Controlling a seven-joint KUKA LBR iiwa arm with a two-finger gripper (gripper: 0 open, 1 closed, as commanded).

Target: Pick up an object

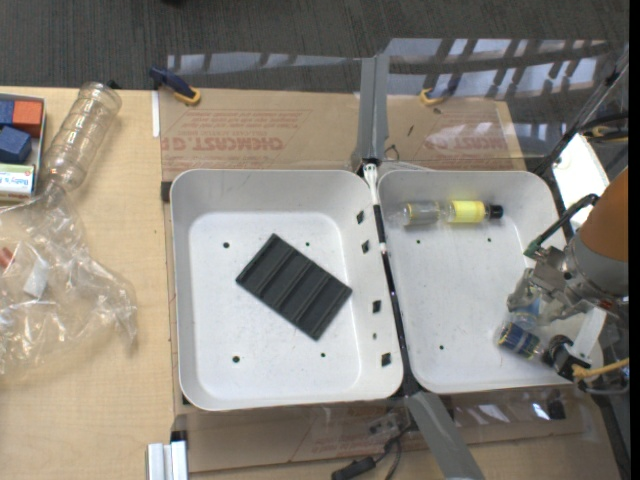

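A dark grey ridged slab (294, 285) lies at a slant in the middle of the left bin (200, 368). A clear tube with a yellow section and black tip (450, 211) lies near the far wall of the right bin (440, 368). My gripper (528, 318) hangs low over the right bin's near right corner, far from the tube. A small blue and white thing (516, 340) shows right under its tip; I cannot tell whether that is a held object or part of the tool.
To the left of the bins, the bench holds a clear plastic bottle (76, 138), crumpled plastic wrap (50, 278) and a box of coloured blocks (20, 133). Cardboard (260, 128) lies behind the bins. A metal divider (372, 108) runs between them.
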